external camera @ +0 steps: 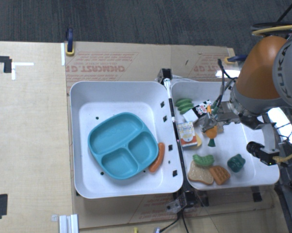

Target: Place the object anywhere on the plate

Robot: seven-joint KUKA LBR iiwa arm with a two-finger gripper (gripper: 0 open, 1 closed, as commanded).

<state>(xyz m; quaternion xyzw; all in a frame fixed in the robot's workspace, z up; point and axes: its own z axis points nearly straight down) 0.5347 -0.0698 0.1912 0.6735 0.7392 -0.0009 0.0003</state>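
The gripper (213, 122) hangs over the right bin (262, 176), near that bin's middle, reached in from three o'clock under the grey arm (260, 93) and its orange band (265, 64). An orange carrot (211, 131) with a green top sits right at the fingertips, the green end pointing toward six o'clock; whether it is pinched between the fingers or only lying below them cannot be told, nor how far apart they stand.

Around the gripper, inside the same bin: at nine o'clock, just beside it, a small carton (186, 131) lies against the bin's left wall. At eleven o'clock a green pepper (184, 104) rests near the top left corner, and a small black-and-white item (202, 109) lies between it and the gripper. At six o'clock a green vegetable (203, 159) lies touching a slice of bread (200, 174), with a brown waffle-like piece (219, 174) just beside the bread at its three o'clock. At five o'clock, apart from these, sits a dark green piece (236, 163).

Farther out, at nine o'clock, the left bin (83, 144) bears a blue plate (122, 144) with three compartments. A sausage (157, 159) lies on the bin floor touching the plate's rim at four o'clock. Both bins stand on a cardboard sheet (112, 62).
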